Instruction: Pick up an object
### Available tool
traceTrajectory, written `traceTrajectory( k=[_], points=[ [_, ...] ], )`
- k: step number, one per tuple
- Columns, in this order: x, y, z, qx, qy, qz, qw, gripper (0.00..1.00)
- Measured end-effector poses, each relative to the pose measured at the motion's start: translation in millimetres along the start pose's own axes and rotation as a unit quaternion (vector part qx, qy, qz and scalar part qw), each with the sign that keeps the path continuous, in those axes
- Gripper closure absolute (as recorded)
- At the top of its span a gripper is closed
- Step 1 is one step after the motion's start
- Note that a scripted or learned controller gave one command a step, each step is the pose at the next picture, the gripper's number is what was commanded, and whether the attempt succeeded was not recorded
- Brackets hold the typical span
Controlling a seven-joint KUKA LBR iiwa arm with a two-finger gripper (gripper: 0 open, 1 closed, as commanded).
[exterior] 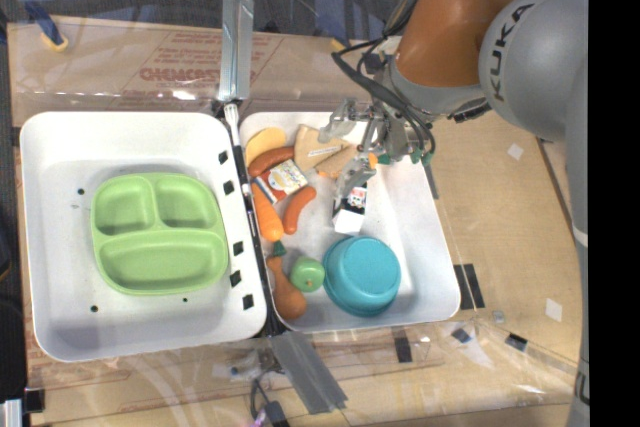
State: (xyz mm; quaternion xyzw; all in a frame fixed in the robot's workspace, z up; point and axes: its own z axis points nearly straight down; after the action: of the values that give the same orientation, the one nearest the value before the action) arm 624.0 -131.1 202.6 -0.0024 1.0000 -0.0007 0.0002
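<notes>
Camera view: the gripper hangs over the right bin, just above a small carton. I cannot tell its grip.

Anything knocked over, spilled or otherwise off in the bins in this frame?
Nothing looks spilled or broken. The right bin holds a loose jumble: toy food heaped against its left wall, a small carton lying tilted, a teal bowl upright. The green plate sits flat in the left bin. The gripper hovers over the pile.
</notes>
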Motion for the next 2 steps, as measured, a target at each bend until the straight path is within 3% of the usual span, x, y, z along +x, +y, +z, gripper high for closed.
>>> traceTrajectory(
  k=[1,2],
  points=[
    [-17,7,95,-0.001,-0.002,0.166,0.9861,0.00],
    [-20,34,103,0.002,-0.004,0.053,0.9986,0.00]
  ],
)
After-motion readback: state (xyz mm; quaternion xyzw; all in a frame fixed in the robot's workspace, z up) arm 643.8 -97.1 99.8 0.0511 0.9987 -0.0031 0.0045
